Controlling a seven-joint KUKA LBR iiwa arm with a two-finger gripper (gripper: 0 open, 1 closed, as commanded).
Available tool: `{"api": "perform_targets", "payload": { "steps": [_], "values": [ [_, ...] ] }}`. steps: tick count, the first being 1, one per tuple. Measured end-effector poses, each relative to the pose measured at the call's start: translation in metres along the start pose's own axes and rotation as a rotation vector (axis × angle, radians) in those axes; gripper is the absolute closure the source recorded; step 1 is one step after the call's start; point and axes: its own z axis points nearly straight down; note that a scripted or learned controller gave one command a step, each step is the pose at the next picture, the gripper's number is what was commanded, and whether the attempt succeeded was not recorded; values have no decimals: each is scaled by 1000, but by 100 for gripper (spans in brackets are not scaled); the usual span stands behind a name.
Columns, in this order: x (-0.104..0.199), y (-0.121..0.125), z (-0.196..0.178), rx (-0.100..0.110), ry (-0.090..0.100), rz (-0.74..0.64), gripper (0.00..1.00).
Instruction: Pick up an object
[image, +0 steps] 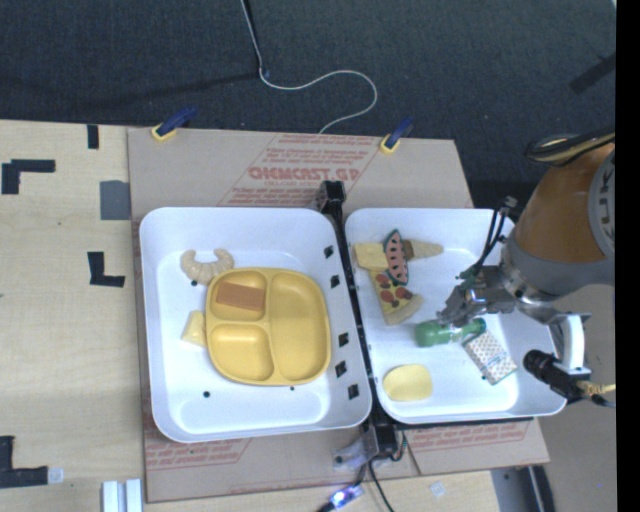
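Fingers (462, 312): you can't tell their state; they sit at the green object (443, 331) in the right bin (440, 404).

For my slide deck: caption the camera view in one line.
Gripper low in the right bin beside a green object; yellow divided tray in the left bin.

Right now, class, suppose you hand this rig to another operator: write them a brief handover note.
Gripper: low in the right bin, right over the green object; finger state not readable.
Nearby: patterned packet, yellow piece, pizza slice, watermelon slice.
Left bin: yellow divided plate.
Done: nothing visibly lifted.
Left: grasp and raise one object.
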Motion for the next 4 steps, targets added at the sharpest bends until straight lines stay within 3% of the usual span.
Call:
{"api": "perform_targets", "payload": {
  "steps": [1,4],
  "values": [
    [0,1,-39,1,0,0,100],
    [156,46,-29,5,2,-6,100]
  ]
}}
